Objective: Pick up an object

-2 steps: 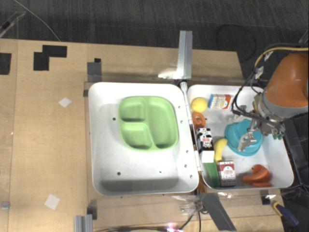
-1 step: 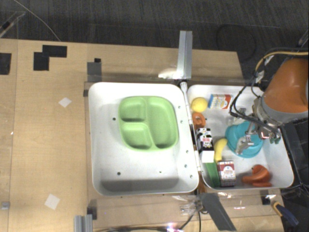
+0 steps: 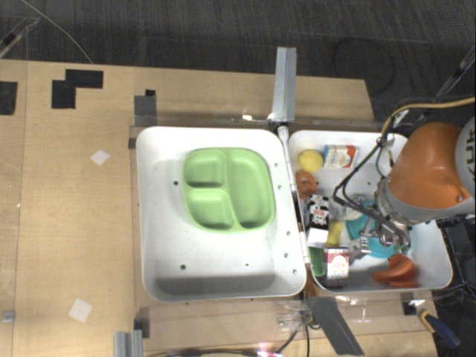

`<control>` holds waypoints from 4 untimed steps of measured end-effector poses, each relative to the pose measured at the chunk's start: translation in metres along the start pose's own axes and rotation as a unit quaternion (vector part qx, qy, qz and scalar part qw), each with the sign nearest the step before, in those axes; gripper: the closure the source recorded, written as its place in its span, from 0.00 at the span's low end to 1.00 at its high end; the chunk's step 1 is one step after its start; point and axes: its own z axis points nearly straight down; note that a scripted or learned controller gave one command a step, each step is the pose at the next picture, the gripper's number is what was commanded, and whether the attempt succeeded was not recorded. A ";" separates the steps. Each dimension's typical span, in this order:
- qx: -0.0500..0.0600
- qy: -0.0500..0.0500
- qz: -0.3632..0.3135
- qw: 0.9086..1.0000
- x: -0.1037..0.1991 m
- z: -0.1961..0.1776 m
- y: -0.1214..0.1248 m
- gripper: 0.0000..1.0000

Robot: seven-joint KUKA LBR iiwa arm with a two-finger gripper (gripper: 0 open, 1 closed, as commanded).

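Note:
My gripper (image 3: 367, 244) reaches down into the right bin (image 3: 443, 270), under the arm's orange band (image 3: 428, 171). It hangs over a teal object (image 3: 378, 238) near the bin's middle, which the wrist partly hides. Around it lie a red-orange piece (image 3: 396, 271) at the front right, a red and white box (image 3: 337, 262), a green cup (image 3: 317, 262), a yellow item (image 3: 335, 233) and a black and white toy (image 3: 319, 210). At the bin's back sit a yellow ball (image 3: 310, 160) and a small carton (image 3: 338, 156).
The left bin (image 3: 160, 222) holds a green divided tray (image 3: 226, 188). A grey metal post (image 3: 283, 84) stands behind the wall between the bins. Cables (image 3: 364, 171) loop from the wrist over the right bin. Bare wooden bench (image 3: 67, 222) stretches to the left.

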 end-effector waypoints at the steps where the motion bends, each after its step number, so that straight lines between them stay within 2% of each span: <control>1: 0.001 0.004 0.084 0.996 0.013 -0.001 -0.076 0.00; 2: 0.002 0.003 0.075 0.997 0.012 0.000 -0.074 0.00; 3: 0.003 0.001 0.064 0.998 0.008 0.000 -0.056 0.00; 4: 0.003 -0.002 -0.047 0.999 0.014 -0.001 -0.041 0.00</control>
